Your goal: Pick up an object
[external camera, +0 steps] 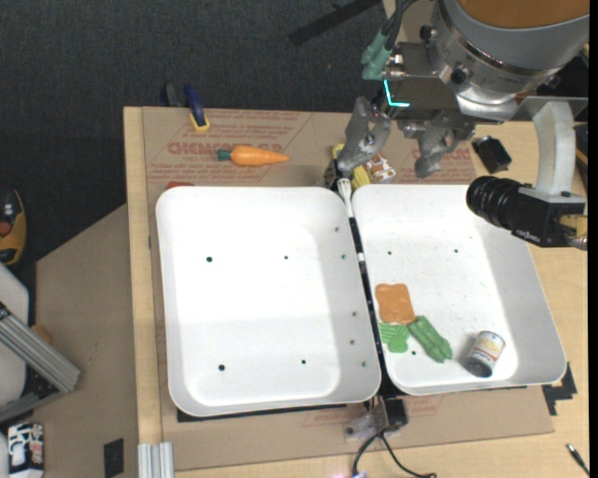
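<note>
Bench surface: a brown cardboard sheet (280, 140) with faded red print carries two shallow white plastic bins side by side. The left bin (187, 280) shows bare floor with small dark dots. The right bin (439, 252) holds all reachable items, grouped at its 6 o'clock edge.

Arm: the grey arm with the orange band (509, 11) enters at 1 o'clock. Its two-finger gripper (397, 147) hangs above the far rim where the bins meet. Fingers are spread apart with nothing between them. A black cylindrical camera unit (509, 207) sits at 3 o'clock of the right bin.

Task items, largest first:
- flat orange rectangular pad (394, 301), near the divider;
- green soft toy piece (422, 337), touching the pad's near edge;
- small grey-and-white can (485, 353), lying on its side at 5 o'clock, apart from the green piece.

Outside the bins: an orange toy carrot (254, 157) at 11 o'clock and a blue-and-yellow clip (196, 110) beyond it.

Probable faults:
- The pad and green piece touch. A descent on either may drag the other or close on both.
- The pad lies flat. Fingers may slide over it and close on air.
- The can may roll when a finger strikes it off centre.
- The pad lies close to the divider wall. A finger may land on the rim.

Room: dark carpet surrounds the bench; aluminium framing stands at 8 o'clock.
</note>
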Robot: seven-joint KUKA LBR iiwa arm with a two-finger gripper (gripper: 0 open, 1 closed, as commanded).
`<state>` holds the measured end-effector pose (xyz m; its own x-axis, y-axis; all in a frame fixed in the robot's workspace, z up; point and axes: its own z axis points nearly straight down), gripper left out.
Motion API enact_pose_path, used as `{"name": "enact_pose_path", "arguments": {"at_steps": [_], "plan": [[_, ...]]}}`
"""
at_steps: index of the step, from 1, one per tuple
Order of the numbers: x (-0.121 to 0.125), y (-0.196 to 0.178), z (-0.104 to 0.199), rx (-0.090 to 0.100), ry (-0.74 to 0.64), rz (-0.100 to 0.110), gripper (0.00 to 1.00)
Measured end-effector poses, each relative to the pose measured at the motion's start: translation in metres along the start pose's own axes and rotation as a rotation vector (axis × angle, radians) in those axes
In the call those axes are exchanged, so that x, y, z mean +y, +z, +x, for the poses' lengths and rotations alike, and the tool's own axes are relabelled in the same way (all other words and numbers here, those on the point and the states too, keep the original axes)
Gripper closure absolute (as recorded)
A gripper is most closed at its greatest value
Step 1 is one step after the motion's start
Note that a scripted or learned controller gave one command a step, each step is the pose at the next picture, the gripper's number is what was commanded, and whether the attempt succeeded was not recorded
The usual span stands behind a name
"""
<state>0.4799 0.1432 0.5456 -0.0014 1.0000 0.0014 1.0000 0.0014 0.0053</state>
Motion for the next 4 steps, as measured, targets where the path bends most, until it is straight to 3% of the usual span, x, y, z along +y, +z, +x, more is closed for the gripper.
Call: {"name": "enact_pose_path", "arguments": {"at_steps": [1, 2, 3, 4], "plan": [[0.001, -0.011, 0.001, 0.001, -0.001, -0.005, 1.00], [-0.002, 0.011, -0.169, -0.004, 0.019, 0.007, 1.00], [-0.001, 0.010, -0.160, -0.002, 0.001, 0.006, 0.00], [0.000, -0.001, -0.160, -0.002, 0.001, 0.002, 1.00]]}}
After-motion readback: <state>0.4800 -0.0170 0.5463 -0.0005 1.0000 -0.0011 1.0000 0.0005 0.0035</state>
